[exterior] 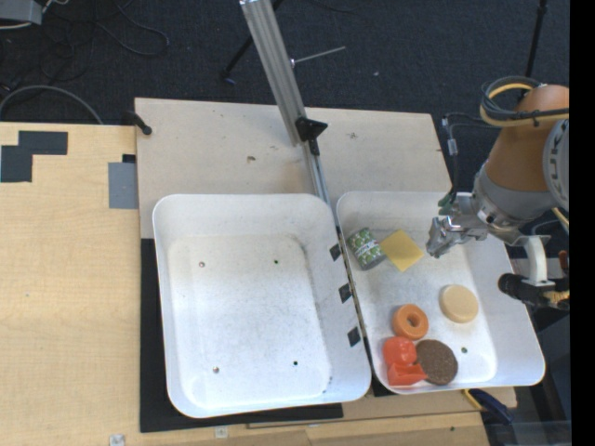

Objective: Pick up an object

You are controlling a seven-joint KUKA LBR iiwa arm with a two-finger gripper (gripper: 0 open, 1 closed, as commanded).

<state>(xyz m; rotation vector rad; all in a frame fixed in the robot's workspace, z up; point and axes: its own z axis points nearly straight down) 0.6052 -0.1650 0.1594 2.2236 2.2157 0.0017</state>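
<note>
Gripper (444, 237) beside yellow block (403, 250), finger state indiscernible, arm (525, 156) cut off at right.

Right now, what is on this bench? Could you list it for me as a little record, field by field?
arm: grey with an orange band, reaching in from the right
gripper: above the right bin, near the yellow slice, nothing seen held
left bin: white, shallow
green can: upper left of the right bin, on its side
yellow slice: beside the can
cream disc: mid right
orange ring: centre
red block: lower left, touching the brown disc
brown disc: lower edge
</note>
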